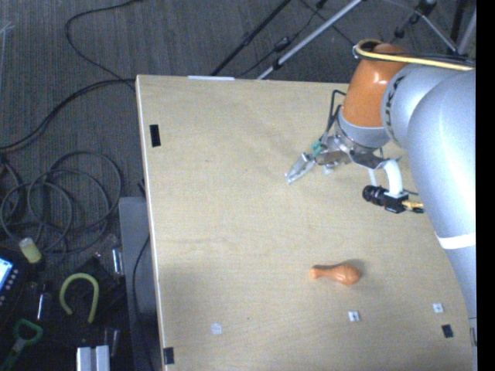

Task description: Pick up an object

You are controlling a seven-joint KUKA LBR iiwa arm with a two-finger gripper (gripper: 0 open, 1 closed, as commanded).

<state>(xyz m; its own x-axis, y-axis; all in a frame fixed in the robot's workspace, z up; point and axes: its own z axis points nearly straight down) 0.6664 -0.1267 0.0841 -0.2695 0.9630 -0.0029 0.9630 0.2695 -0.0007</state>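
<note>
From my remote station I see the arm (433, 145) reaching in from the right over a bare tan board (232, 230). The orange band (370, 91) sits above the wrist, and the gripper (298, 171) points down and to the left, its metallic tips close over the board's upper middle. The fingers appear drawn together into a narrow point with nothing between them, though the view is coarse. The task object, a small orange pear-shaped piece (337, 273), lies on its side on the board's lower right portion, narrow end pointing left, well apart from the gripper. On the floor to the left I note coiled black cables (62, 192) and a green hook-shaped item (77, 292).
</note>
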